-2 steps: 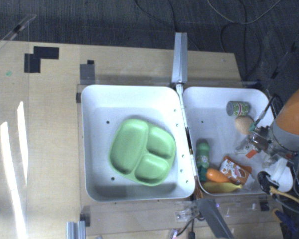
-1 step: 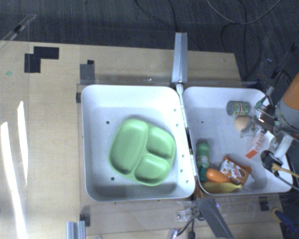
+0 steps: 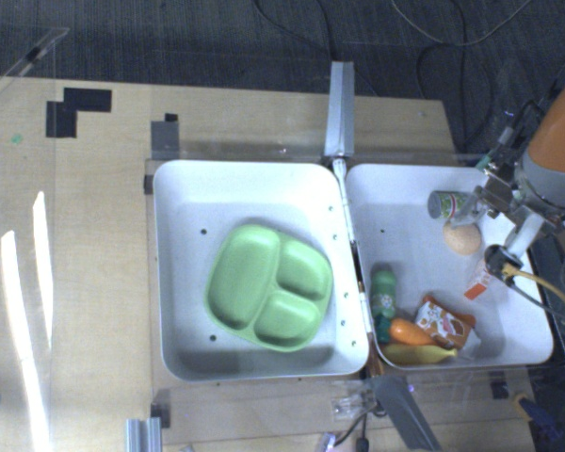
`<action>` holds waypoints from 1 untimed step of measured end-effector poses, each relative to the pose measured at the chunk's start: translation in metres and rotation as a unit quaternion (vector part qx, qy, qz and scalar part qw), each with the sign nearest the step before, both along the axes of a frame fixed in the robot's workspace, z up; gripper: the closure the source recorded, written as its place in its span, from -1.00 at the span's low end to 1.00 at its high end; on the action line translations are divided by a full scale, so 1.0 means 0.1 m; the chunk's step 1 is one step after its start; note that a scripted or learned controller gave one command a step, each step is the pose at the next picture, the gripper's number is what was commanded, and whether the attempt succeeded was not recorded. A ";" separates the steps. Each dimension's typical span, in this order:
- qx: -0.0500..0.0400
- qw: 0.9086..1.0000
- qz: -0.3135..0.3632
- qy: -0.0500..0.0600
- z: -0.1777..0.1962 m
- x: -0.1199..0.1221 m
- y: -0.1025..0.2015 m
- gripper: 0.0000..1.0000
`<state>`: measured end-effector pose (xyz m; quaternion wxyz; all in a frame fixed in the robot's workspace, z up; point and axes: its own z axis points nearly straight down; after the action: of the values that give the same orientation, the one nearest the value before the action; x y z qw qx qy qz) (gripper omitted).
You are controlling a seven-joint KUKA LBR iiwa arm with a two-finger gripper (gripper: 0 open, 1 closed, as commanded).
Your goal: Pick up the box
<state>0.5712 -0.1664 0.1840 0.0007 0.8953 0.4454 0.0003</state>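
The box (image 3: pixel 443 320) is a small red-orange carton with a printed picture. It lies flat in the right bin (image 3: pixel 527 347), near the front, beside a carrot (image 3: pixel 404 330) and a banana (image 3: pixel 420 353). My gripper (image 3: pixel 491 201) hangs over the bin's far right side, next to a tin can (image 3: pixel 445 202) and a tan ball (image 3: pixel 462 239). It is well behind and to the right of the box, apart from it. Nothing shows in its grasp.
A green bottle (image 3: pixel 383 291) lies against the divider wall in the right bin. The left bin (image 3: pixel 179 252) holds a green divided plate (image 3: pixel 269 286). A small orange tag (image 3: pixel 477 289) and a cable (image 3: pixel 527 285) hang below the wrist.
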 end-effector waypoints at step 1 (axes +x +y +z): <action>-0.001 1.000 0.006 -0.001 0.10 0.02 0.01 1.00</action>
<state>0.5730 -0.1652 0.1941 0.0017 0.8927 0.4506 0.0005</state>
